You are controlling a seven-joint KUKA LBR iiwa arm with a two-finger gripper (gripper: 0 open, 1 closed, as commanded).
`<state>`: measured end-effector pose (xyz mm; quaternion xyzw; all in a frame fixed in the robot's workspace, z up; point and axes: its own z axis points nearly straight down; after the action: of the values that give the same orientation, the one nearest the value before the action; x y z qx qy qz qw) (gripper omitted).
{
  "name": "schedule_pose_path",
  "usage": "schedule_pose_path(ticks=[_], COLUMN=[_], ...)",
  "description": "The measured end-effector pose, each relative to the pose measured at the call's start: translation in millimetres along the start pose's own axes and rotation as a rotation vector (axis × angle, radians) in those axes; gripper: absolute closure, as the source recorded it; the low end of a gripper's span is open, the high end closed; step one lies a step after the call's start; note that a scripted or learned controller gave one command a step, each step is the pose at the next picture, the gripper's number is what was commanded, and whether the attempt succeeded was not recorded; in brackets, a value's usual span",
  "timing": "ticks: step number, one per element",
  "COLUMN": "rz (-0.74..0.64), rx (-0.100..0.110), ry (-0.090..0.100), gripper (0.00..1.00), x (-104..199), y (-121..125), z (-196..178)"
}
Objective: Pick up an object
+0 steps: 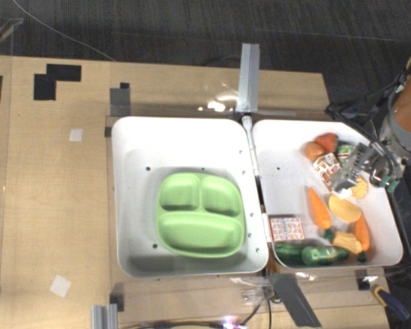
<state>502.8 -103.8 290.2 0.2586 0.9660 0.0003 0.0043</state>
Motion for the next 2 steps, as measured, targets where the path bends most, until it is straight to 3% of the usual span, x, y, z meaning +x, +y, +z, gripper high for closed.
schedule_pose_path(ticks=[1,2], rz=[0.016,0.156], rx=[-0.001,0.0], ry=[0.003,0.002], gripper=[1.0,1.0], x=[-86,-58], y=[100,73], z=[31,42])
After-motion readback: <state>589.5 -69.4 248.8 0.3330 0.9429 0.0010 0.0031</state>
